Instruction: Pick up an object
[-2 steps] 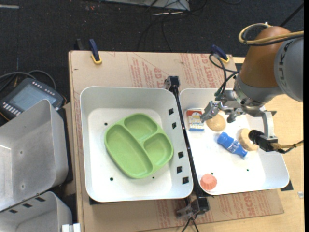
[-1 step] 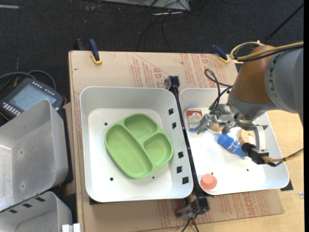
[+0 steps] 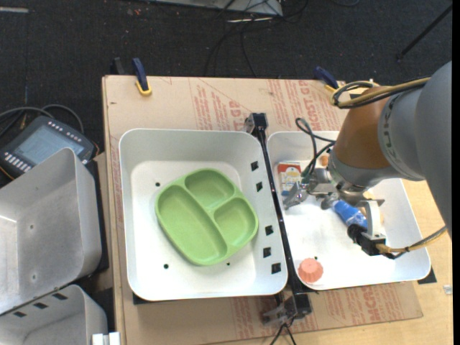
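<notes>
Brown board [image 3: 194, 99] covers the bench under two white bins. Left bin [image 3: 136, 214] holds a green divided plate [image 3: 206, 215], lying flat. Right bin [image 3: 359, 268] holds a red-and-white packet [image 3: 290, 172] near its far left, a pink cap [image 3: 310, 269] at the front, and a blue object [image 3: 348, 212] just beside the gripper [image 3: 305, 192]; whether the gripper grips anything I cannot tell.

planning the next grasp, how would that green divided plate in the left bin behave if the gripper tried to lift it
The green divided plate looks like rigid moulded plastic, so probably stiff and light. It lies flat and wide in the left bin, so its rim likely offers the only grip. The smooth surface may slip.
</notes>
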{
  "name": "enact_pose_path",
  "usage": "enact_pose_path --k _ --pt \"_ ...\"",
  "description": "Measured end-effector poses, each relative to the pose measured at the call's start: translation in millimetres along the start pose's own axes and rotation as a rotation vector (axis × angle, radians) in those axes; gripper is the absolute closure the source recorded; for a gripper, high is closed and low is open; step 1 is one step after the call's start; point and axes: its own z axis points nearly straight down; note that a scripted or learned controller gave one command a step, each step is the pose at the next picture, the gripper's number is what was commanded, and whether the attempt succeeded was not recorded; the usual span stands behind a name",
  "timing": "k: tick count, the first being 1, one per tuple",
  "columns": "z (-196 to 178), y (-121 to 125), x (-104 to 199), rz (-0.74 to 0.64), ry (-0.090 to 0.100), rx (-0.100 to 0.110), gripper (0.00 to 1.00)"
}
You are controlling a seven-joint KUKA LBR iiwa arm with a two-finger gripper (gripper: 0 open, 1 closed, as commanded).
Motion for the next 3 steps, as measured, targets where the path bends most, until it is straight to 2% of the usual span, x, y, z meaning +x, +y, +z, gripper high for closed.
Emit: enact_pose_path --k 1,3 --pt "-13 1 0 0.002 0.0 -0.005 1.0" --pt "-119 16 -11 -0.004 -0.002 -0.009 1.0"
